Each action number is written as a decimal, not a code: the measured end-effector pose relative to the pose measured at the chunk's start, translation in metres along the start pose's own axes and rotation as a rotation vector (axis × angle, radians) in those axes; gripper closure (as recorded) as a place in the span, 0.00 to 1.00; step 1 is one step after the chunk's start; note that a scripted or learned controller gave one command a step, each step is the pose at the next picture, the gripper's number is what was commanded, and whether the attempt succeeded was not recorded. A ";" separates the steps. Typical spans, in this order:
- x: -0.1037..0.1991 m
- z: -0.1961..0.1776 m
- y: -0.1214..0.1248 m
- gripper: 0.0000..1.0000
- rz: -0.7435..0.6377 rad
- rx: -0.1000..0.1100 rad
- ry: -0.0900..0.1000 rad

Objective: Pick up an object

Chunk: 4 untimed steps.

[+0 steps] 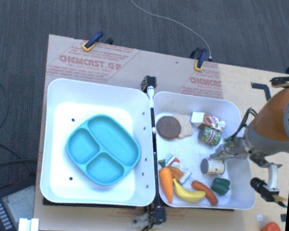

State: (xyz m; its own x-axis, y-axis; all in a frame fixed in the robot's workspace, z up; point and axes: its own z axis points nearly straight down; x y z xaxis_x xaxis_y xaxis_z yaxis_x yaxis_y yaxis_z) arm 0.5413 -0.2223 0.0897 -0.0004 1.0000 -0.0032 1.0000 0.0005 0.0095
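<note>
I bring the claw (pixel 221 156) near the small can (pixel 212 167); I cannot tell its opening; next, lower carefully.

A divided plate (pixel 103 149) lies in the left bin (pixel 50 127). The right bin (pixel 230 109) holds a cookie (pixel 168 126), and nearer the camera a carrot (pixel 165 184) just left of a banana (pixel 187 193).

one camera looks down aslant on both bins (pixel 50 127).
</note>
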 end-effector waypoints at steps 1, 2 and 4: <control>0.013 0.002 0.002 0.00 -0.010 0.010 0.027; 0.007 -0.009 0.002 1.00 -0.008 0.000 0.007; 0.009 -0.019 0.003 1.00 -0.010 0.001 0.010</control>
State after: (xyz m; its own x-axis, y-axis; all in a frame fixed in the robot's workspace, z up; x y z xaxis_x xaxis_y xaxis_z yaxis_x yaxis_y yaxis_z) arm 0.5438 -0.2136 0.1084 -0.0109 0.9999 0.0064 0.9999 0.0108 0.0089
